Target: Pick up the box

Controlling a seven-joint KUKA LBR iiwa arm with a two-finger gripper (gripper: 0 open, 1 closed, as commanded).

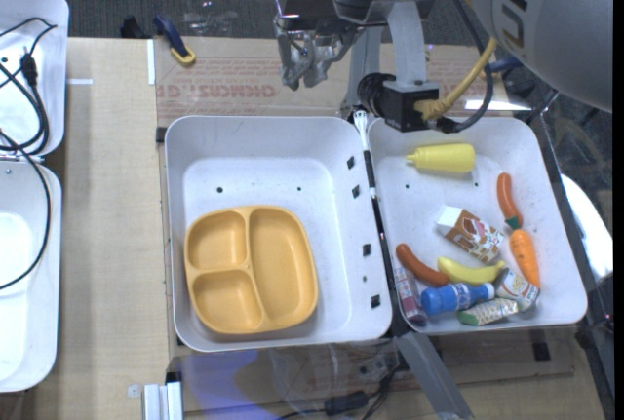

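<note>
Jaws (310, 67) above bins, grip state unclear — box (472, 235) hemmed by banana (470, 271), sausage (421, 266).

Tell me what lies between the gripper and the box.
Nothing visible sits on top of the box, so it is open from above. The gripper hangs beyond the bins' far edge. Yellow bottle lies roughly on the straight line between them; a banana crowds the box's near side.
</note>
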